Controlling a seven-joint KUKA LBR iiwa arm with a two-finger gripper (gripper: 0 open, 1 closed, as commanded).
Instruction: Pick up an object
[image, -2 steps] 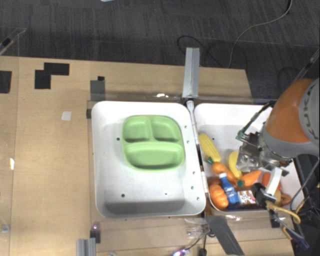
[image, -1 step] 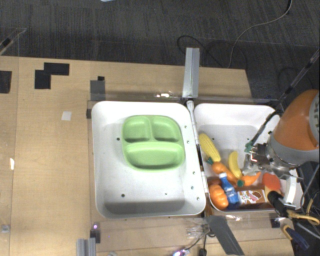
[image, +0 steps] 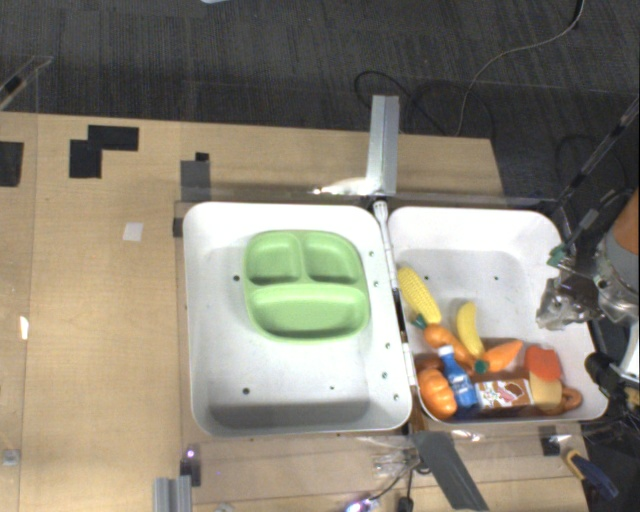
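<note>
Tool (image: 558, 305) hangs over the right edge of the right-hand bin, apart from all the toys, and whether it is open or closed cannot be told: its metal parts blur together and the arm behind it is cut off by the frame. Nothing can be seen in its grip.

Going from the left, the pale wooden surface (image: 90, 300) carries the shallow white left bin (image: 215, 390), where a light green divided plastic plate (image: 304, 283) lies flat near the middle, well apart from anything else.

The shallow white right bin (image: 490, 240) holds the candidates for picking. They are crowded into its near left corner, probably because the sloped walls let loose things slide together. A yellow toy corn cob (image: 418, 293) lies along the left wall. Just beside it sit a yellow toy banana (image: 470, 328) and an orange toy carrot (image: 502, 353). Below them a small blue bottle (image: 461, 383) leans against a brown labelled bottle lying on its side (image: 503, 392), with an orange round toy (image: 434, 392) at the corner and an orange-and-tan block (image: 544, 370) at the right.

The heap overlaps so much that its edges are hard to separate, and the label is unreadable.
</note>
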